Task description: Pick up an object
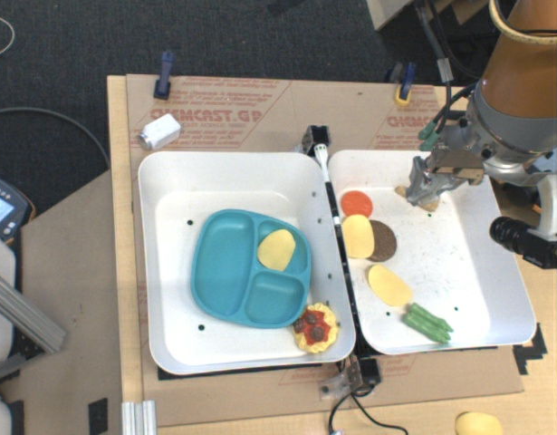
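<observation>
My gripper (428,194) hangs low over the far part of the right bin (477,270), on the grey arm with the orange band. A small tan thing (408,191) peeks out at its left side; whether it is held is unclear. To the left and nearer lie an orange-red disc (356,203), a yellow oval piece (357,236) overlapping a brown disc (382,242), a second yellow oval (388,285) and a green bean pod (427,323).
The left bin (169,243) holds a teal divided plate (233,275) with a yellow piece (276,249) in one compartment. A red and yellow toy food (316,326) lies at that bin's near right corner. A black clip (315,138) sits where the bins meet.
</observation>
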Robot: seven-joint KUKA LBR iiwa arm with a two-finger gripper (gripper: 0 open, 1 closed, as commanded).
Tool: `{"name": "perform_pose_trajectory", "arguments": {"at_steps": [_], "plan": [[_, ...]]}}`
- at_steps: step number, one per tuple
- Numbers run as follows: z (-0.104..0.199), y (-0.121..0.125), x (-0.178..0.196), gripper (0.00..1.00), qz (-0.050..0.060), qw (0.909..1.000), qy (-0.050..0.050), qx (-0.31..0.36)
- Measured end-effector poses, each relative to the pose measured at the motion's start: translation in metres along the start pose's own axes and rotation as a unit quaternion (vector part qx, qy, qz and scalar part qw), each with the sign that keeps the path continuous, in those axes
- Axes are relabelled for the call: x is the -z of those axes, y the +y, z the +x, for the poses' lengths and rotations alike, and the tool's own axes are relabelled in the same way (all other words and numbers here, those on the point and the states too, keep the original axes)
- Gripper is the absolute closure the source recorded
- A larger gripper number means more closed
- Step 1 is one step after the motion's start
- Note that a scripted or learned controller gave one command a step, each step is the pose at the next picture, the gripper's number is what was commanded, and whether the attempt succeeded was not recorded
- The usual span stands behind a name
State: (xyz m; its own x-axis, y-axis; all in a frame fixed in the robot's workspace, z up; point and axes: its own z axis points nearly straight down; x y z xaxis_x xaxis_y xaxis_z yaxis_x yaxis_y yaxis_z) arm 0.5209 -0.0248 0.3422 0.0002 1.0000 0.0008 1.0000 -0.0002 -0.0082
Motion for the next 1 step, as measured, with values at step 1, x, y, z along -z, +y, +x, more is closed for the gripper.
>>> {"name": "perform_pose_trajectory", "arguments": {"at_steps": [1], "plan": [[0.0537, -0.0432, 0.0646, 1.0, -0.008, 1.0, 0.001, 0.003]]}}
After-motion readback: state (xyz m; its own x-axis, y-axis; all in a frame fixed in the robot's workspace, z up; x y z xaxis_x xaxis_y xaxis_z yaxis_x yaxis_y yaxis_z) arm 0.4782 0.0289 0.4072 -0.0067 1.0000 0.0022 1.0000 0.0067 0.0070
